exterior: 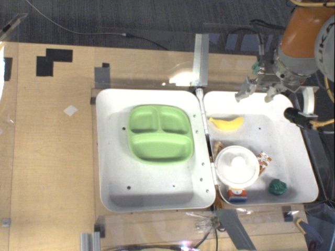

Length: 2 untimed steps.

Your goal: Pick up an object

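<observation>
Gripper (257,91): upper right of frame, above far edge of right bin (309,156). You see fingers spread apart, nothing btwn them, touching nothing.
Banana (226,123): right bin, upper left part, well below gripper.
Green plate (159,134): left bin (112,156).

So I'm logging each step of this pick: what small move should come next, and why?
Probably lower the gripper toward the banana. The open gripper hovers over the right bin's far edge holding nothing, and the banana lies nearest, apart from the bowl.
</observation>
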{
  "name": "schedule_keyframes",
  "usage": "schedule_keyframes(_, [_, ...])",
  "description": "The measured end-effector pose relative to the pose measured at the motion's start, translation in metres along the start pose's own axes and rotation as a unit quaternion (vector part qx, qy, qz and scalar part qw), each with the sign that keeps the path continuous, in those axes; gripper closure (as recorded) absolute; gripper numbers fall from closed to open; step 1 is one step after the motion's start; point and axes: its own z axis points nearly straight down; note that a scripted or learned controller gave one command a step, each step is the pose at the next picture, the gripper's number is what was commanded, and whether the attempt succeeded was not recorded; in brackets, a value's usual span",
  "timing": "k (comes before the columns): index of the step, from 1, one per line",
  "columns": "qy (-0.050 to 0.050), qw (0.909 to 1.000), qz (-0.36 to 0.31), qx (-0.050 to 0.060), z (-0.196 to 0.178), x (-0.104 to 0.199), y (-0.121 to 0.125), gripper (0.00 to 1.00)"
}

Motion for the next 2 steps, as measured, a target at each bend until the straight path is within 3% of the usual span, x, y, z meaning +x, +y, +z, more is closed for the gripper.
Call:
schedule_keyframes(1, [0.0, 0.9999, 0.017, -0.002, 0.144, 0.011, -0.027, 0.0])
schedule_keyframes(2, [0.0, 1.0, 0.001, -0.001, 0.045, 0.07, -0.053, 0.0])
